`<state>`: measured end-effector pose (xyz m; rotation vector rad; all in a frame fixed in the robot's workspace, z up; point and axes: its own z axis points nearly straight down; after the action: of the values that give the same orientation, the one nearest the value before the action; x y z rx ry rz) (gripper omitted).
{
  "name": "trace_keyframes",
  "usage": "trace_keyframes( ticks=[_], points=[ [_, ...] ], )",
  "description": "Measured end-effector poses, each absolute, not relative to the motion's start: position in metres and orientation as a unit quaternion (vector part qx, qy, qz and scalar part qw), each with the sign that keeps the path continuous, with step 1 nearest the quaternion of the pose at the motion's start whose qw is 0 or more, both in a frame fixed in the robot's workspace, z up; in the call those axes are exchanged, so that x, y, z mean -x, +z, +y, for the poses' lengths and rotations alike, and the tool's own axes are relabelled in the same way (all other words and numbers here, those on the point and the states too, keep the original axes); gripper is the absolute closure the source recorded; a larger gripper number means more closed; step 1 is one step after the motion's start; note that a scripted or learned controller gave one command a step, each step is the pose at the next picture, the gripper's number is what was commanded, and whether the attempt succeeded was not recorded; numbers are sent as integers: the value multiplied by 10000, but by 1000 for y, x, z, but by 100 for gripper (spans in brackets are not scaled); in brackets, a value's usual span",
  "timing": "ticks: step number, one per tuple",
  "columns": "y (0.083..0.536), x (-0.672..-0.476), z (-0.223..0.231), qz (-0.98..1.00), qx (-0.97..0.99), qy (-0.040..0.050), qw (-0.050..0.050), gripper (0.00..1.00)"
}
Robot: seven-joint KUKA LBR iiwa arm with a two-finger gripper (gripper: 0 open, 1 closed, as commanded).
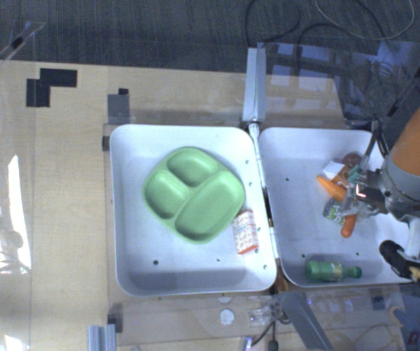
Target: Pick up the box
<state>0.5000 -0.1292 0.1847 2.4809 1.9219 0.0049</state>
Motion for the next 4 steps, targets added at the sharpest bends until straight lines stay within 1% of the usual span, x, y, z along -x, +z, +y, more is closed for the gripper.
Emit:
trace_keyframes(
  ticks=[1,2,3,4],
  points=[
    [180,-528,-130,6325,-7746,20,21,100],
    [183,-510,-144,6349,-7726,15,21,100],
    [178,-488,-110,6055,-7959,11,9,100],
    [187,-490,-131,6006,-7996,17,19,100]
  ],
)
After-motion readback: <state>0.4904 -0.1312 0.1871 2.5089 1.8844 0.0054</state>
